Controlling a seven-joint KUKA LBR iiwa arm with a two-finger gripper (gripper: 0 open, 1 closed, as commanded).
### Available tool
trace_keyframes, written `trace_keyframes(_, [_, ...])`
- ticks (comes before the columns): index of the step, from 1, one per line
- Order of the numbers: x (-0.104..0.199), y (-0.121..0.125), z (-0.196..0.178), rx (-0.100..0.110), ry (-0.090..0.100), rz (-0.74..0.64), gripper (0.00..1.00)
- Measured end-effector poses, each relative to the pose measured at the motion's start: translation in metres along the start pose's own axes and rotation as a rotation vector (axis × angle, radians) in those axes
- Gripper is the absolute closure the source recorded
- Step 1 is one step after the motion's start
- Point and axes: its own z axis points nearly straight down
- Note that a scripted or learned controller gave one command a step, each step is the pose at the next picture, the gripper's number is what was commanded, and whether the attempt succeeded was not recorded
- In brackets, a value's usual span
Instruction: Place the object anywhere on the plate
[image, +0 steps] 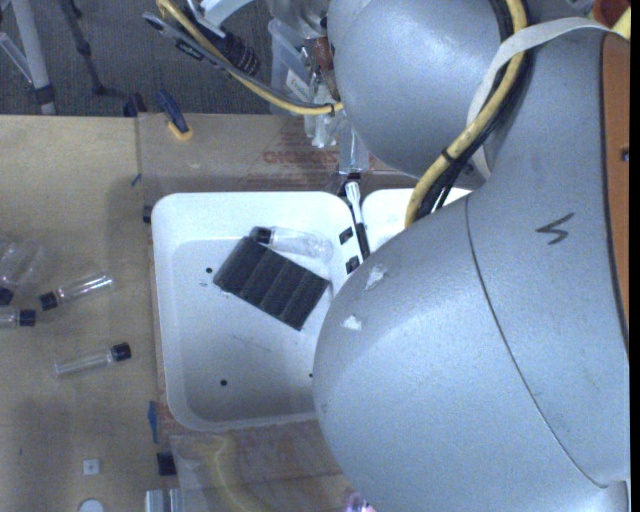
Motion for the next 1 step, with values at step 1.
trace_keyframes(1, [0.0000,0.0001,-0.0001,0.000,0.000,0.000,0.00])
